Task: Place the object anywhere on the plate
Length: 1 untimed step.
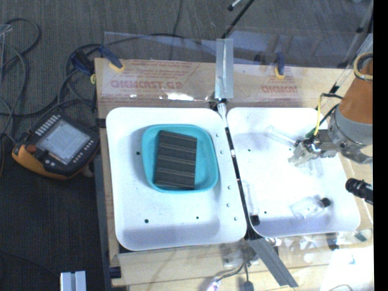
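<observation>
Two white bins sit side by side, the left bin (121,223) and the right bin (273,217). A cardboard sheet (157,83) lies at 12 o'clock of them. A pendant (57,145) rests on the floor at 9 o'clock, cables (15,47) beyond it.

A robotics lab, judging by the KUKA arm (357,111) reaching over two white bins (182,223) on a cardboard-backed counter (157,83), a teach pendant (56,145) on grey carpet (48,247), and loose cables (18,41) nearby.
</observation>
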Tool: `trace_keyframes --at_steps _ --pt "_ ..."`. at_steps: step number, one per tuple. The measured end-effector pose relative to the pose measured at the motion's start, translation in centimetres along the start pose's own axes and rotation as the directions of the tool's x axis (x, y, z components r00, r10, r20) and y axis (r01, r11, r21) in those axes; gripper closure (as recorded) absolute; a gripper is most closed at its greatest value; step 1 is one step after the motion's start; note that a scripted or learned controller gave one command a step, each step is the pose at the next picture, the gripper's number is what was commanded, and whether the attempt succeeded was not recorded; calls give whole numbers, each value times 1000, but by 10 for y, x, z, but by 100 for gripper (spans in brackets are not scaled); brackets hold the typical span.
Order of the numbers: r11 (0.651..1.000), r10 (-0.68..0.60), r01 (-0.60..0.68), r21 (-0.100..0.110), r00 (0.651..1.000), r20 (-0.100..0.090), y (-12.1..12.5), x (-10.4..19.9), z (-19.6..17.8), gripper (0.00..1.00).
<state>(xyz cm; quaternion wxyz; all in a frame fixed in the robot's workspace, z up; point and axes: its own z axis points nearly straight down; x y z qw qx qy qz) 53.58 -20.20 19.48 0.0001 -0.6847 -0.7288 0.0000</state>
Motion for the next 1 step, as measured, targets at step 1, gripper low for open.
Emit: trace_keyframes --at_steps 1 --pt "1000 0 0 0 1000 0 0 0 0 0"
